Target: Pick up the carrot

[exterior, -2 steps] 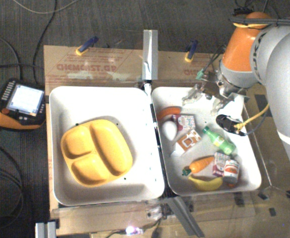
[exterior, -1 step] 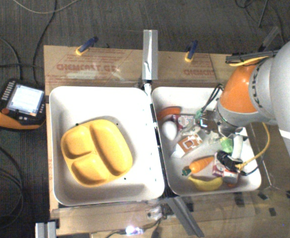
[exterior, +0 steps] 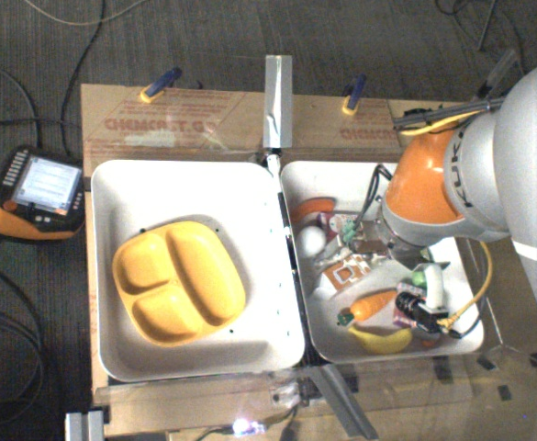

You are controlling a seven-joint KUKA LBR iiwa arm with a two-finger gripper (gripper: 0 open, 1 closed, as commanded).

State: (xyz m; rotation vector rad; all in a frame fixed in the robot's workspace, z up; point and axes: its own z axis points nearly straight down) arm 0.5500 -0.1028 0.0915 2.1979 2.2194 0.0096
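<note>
The carrot (exterior: 371, 307), orange with a green stub at its left end, lies in the front part of the right bin (exterior: 470, 255), just above a yellow banana (exterior: 384, 340). My gripper (exterior: 353, 238) hangs over the middle of that bin, below the orange wrist band, behind and slightly left of the carrot and apart from it. The wrist hides the gripper's tips.
Near the gripper lie a white egg (exterior: 312, 242), a red object (exterior: 312, 208) and a small brown-and-white box (exterior: 345, 272). A green-and-white item (exterior: 430, 279) sits right of the carrot. The left bin (exterior: 112, 191) holds a yellow divided plate (exterior: 178, 281).
</note>
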